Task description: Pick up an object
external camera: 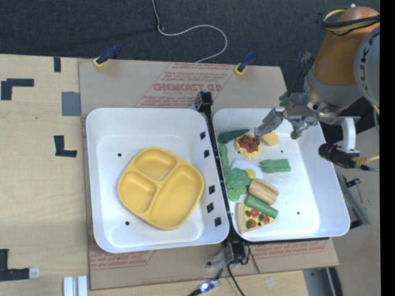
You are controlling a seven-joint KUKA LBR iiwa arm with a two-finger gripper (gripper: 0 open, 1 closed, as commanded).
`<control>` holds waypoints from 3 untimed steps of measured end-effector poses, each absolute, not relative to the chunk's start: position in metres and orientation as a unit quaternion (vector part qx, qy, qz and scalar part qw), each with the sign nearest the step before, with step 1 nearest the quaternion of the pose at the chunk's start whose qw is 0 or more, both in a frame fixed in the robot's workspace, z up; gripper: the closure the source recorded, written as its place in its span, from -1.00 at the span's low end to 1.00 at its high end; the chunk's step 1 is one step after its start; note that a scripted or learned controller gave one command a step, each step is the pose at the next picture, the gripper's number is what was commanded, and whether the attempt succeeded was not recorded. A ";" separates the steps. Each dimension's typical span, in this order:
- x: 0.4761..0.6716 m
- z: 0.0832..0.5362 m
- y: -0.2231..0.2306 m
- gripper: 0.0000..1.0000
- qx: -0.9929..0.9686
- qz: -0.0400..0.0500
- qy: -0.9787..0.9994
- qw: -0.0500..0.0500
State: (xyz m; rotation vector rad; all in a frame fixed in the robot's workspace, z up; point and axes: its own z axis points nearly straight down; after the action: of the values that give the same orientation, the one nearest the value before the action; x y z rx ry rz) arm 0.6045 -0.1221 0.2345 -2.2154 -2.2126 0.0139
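Note:
The right bin (311, 193) holds several toy foods: a pizza slice with red topping (247, 145), a small yellow piece (270, 139), a green bar (275, 165), a leafy green piece (235, 180), a hot dog bun (263, 191), a green pepper (261, 206) and another pizza slice (252, 219). My gripper (284, 124) hovers over the bin's far edge, just above the yellow piece, fingers spread open with nothing between them.
The left bin (105, 140) holds a yellow divided plate (161, 187). A black divider with clips (213, 165) runs between the bins. A white cable (185, 29) lies on the dark surface behind. Cardboard lies under both bins.

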 end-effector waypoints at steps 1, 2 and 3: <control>0.607 0.241 -0.122 -1.00 -0.707 0.001 -0.708 0.000; 0.600 0.184 -0.130 -1.00 -0.707 0.003 -0.707 0.003; 0.605 0.137 -0.131 -1.00 -0.706 0.002 -0.708 0.002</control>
State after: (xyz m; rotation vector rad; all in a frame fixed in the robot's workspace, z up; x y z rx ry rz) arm 0.6054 -0.1311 0.1373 -2.2168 -2.2206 0.0069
